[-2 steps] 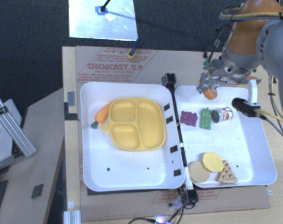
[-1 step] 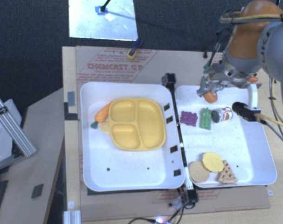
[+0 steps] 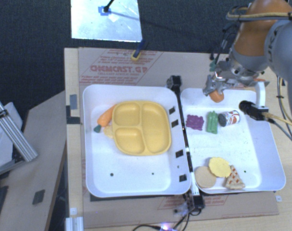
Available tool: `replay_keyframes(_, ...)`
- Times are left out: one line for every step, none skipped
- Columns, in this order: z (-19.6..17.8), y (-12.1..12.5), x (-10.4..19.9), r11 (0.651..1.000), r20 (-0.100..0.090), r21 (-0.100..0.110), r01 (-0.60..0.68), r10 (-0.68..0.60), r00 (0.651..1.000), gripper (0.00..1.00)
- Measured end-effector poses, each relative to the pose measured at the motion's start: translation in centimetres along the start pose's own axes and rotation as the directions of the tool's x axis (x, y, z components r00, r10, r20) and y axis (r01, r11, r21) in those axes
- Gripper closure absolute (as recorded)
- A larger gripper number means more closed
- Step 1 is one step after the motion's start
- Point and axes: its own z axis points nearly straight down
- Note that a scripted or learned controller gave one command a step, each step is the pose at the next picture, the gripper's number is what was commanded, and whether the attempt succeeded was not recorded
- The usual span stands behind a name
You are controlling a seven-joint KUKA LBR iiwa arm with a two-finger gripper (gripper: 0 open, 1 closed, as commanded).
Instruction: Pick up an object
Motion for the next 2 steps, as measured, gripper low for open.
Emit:
replay_keyframes(-1.7,-1.1,0.2,1.0,0.0,0.0,-0.002,0.002,1.0,1.0)
replay_keyframes(0.3,-0.6,0.4,1.0,0.001,0.002,0.0,0.0,1.0,1.0)
